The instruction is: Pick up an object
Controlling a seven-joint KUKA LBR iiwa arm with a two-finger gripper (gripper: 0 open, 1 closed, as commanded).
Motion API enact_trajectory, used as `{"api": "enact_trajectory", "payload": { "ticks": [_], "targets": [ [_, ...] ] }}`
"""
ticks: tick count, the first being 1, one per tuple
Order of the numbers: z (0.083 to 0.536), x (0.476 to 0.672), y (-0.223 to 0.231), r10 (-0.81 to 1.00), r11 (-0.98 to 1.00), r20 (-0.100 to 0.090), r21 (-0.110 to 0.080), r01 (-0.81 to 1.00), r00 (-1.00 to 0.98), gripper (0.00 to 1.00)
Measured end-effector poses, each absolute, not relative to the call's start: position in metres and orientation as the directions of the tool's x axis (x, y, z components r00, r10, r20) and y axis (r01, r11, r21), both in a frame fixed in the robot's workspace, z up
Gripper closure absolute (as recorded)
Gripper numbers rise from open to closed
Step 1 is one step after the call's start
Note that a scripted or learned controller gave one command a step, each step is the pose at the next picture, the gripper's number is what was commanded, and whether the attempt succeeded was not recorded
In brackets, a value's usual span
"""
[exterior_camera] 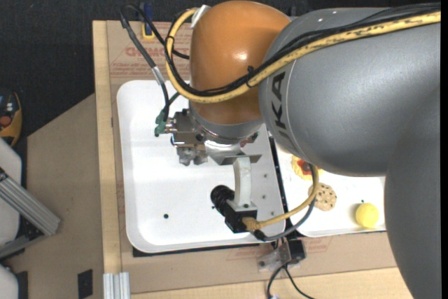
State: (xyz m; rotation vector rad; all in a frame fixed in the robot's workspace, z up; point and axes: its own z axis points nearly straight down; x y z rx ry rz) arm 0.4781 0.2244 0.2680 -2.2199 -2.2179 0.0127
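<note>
Tool (187, 150) over the left bin (140, 171), mostly hidden under the wrist; its opening and load cannot be told. Candidate objects lie to the view's right, in the right bin (346, 191): speckled disc (324, 198) nearer, yellow ball (366, 215) farther. Both are round, with no long axis or heading.

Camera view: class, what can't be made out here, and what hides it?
In the camera view:
Right bin: largely hidden under the arm.
Red and yellow thing: partly covered by the arm; kind unclear.
Dark speck in left bin: too small to identify.
</note>
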Motion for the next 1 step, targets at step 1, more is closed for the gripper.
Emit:
{"api": "enact_trajectory", "payload": {
  "ticks": [1],
  "targets": [
    [0.4528,0.4804,0.2244,1.000,0.002,0.010,0.019,1.000,-0.002,1.00]
  ]
}}
